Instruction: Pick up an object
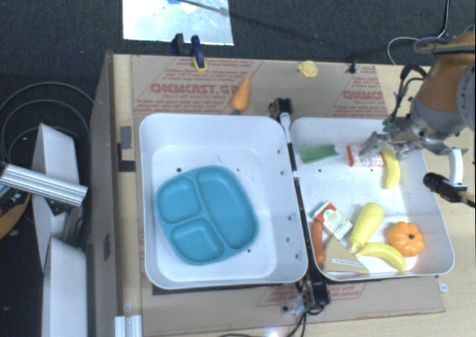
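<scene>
The robot's hand (388,142) hangs low over the far part of the right bin (446,254), reaching in from the right. Its grey fingers point down and to the left. A small white tube with a red end (362,157) lies just under the hand, and a yellow banana (390,167) lies right beside it, a little nearer the camera. The hand looks very close to both, but it is too hard to tell whether the fingers are spread or closed, or whether they grip anything.

A green block (318,153) lies to the left of the tube, near the wall between the bins. At the near end of the right bin sit an orange pumpkin (406,237), a second banana (381,254), a yellow bottle (366,225), a small white and red box (332,222) and a carrot (317,239). These are well apart from the hand.

The left bin (171,142) holds a blue tray with three parts (206,213). Another carrot (241,94) lies on the cardboard surface (327,86) behind the bins.
</scene>
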Robot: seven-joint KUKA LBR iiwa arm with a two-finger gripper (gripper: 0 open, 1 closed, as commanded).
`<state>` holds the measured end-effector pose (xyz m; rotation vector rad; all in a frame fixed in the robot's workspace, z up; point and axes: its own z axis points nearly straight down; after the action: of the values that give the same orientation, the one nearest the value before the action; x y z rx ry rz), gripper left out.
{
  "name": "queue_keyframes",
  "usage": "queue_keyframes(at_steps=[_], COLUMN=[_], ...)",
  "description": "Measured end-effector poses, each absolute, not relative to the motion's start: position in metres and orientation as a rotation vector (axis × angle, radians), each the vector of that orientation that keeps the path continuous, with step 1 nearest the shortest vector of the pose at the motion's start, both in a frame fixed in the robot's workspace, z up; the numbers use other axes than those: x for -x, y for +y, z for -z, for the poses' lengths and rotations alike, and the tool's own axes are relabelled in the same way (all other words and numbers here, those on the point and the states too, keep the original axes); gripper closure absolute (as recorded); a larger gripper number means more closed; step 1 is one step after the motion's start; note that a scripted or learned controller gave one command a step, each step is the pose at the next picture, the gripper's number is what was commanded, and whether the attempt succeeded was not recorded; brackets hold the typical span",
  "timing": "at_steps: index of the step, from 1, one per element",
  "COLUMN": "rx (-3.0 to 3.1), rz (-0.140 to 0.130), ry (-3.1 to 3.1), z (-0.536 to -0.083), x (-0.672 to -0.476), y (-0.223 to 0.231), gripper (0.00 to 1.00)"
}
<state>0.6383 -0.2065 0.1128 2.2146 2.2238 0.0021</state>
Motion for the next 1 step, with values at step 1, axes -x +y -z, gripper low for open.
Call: queue_keyframes(at_steps=[1], rx=[-2.223], rz=[0.003], ry=[2.222], z=[-0.0831], x=[-0.5938], y=[-0.2068], gripper=[0.0])
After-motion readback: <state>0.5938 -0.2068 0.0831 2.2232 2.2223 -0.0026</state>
